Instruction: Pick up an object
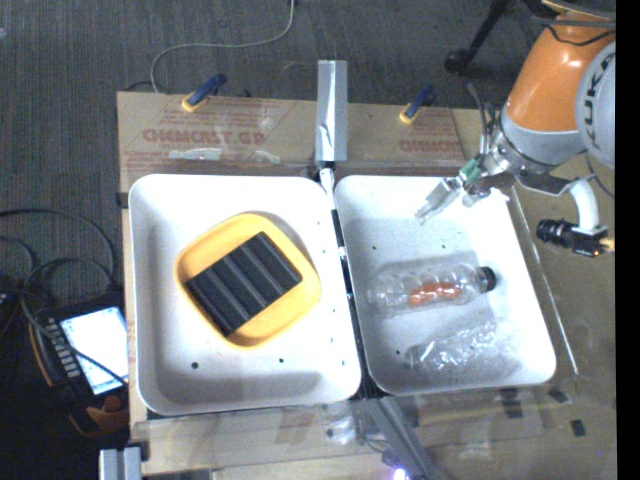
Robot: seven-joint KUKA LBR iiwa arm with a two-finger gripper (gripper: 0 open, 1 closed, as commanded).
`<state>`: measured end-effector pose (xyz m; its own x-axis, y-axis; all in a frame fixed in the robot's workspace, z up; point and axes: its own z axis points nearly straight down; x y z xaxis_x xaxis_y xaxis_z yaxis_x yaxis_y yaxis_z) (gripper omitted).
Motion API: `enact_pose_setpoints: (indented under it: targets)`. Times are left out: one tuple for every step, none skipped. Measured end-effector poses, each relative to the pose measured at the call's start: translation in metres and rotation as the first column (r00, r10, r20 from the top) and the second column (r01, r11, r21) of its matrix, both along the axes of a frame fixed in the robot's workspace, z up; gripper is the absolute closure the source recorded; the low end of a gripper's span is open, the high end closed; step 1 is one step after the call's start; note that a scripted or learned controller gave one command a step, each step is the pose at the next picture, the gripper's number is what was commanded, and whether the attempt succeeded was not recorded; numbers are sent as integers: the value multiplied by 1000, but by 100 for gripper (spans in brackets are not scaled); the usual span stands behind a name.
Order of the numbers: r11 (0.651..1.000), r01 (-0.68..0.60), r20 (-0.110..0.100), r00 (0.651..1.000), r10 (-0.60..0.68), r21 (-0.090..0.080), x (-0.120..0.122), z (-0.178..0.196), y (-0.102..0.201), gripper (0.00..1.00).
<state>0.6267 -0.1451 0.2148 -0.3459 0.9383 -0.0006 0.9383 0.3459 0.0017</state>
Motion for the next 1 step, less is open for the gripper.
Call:
enact_pose_setpoints:
  targets:
    - [998,-65,-1,998,65,1,-51,-120,30,0]
